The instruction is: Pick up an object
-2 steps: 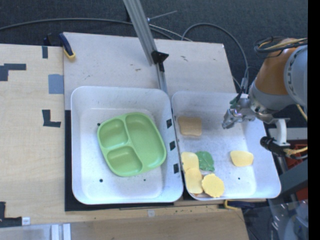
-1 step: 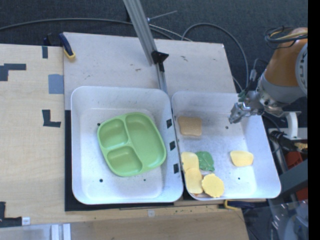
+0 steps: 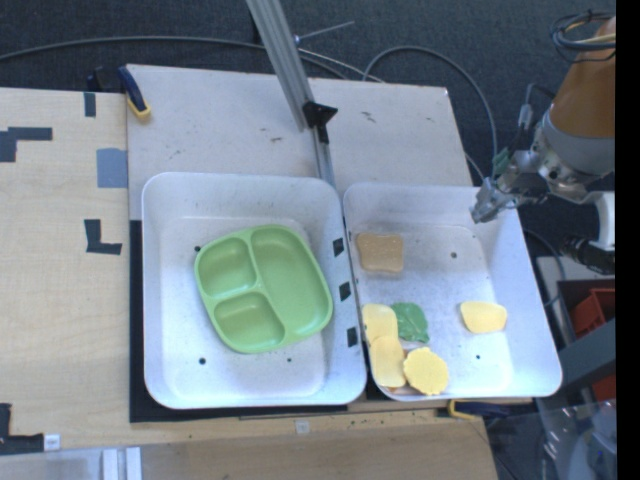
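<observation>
Yellow food pieces point(image 3: 405, 353) lie at the right bin's point(image 3: 530, 298) near edge; nothing is picked yet.
Beside them sit a green piece point(image 3: 410, 320), a tan bread slice point(image 3: 380, 252) and a lone yellow piece point(image 3: 483, 316). At that bin's far right corner hovers the hand point(image 3: 487, 204); whether it is released or clenched I cannot tell. Approach step, seemingly: next it must travel over one piece and descend.
</observation>
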Action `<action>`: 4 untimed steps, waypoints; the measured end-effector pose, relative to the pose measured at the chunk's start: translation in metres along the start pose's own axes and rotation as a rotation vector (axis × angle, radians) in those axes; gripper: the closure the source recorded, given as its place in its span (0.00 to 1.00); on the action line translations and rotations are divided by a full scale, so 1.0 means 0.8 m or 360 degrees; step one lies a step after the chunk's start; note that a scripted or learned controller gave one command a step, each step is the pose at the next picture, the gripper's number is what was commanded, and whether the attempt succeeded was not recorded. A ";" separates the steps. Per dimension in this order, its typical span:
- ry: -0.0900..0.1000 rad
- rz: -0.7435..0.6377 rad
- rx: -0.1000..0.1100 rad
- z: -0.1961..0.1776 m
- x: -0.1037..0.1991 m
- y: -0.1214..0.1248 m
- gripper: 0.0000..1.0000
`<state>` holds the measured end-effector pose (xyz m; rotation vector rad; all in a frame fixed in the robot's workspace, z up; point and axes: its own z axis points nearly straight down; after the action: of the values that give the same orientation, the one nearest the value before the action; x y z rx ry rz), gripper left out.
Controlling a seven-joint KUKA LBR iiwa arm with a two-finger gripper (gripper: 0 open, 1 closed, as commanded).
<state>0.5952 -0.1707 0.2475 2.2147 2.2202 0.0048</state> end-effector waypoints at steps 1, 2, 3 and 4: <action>0.0005 -0.0006 0.0012 0.017 0.067 0.005 1.00; 0.0006 -0.0009 0.0011 0.010 0.140 0.008 1.00; 0.0006 -0.0008 0.0011 0.006 0.202 0.011 1.00; 0.0006 -0.0008 0.0010 0.000 0.268 0.025 1.00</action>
<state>0.6145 0.0435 0.2472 2.2141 2.2306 0.0016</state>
